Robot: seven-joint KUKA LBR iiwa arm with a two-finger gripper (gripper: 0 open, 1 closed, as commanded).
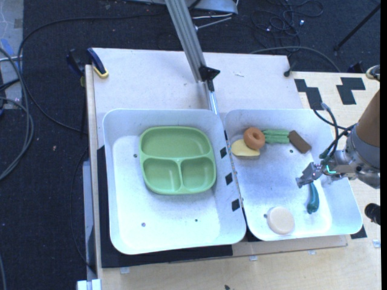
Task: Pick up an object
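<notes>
The right bin [338, 222] holds several small objects. An orange ring [254, 138] rests against a yellow piece [244, 150] at the bin's far left. To the right of the ring lie a green item [276, 136] and a brown block [299, 141]. A cream disc [280, 220] sits near the front edge. A slim teal object [312, 199] lies at the right, directly below my gripper [309, 179]. The gripper sits low over the bin, right at the teal object's upper end, and whether they touch is unclear.
A green divided plate [178, 160] lies in the left bin [121, 222]. A slanted metal pole [187, 32] crosses the far side and ends near the bins' shared wall. Checkered markers [329, 89] lie on the bench at the right.
</notes>
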